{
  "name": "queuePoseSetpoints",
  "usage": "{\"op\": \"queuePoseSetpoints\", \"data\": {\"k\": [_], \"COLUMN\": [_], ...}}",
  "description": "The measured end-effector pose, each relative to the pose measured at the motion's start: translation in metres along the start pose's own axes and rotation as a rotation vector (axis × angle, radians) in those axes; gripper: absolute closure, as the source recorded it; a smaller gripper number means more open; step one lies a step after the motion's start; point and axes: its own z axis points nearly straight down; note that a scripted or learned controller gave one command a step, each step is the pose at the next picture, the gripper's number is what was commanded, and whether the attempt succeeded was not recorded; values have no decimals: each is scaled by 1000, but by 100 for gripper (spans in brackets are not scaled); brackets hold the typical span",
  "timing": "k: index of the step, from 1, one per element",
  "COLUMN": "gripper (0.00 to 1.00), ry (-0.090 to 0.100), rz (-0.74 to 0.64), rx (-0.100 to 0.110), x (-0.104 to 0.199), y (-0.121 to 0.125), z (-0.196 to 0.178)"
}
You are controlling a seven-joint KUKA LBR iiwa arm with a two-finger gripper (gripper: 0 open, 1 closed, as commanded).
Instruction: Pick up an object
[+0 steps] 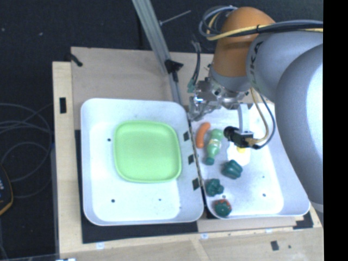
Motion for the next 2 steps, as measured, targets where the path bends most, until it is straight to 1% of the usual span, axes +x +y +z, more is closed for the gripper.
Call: {"op": "queuePoseSetpoints", "data": {"k": [1, 2], "gripper": [100, 100], "ry": [0, 0], "rz": [0, 0], "rx": [-2, 0], "x": [47, 89], "y": [-6, -12], "z": [-20, -26]}}
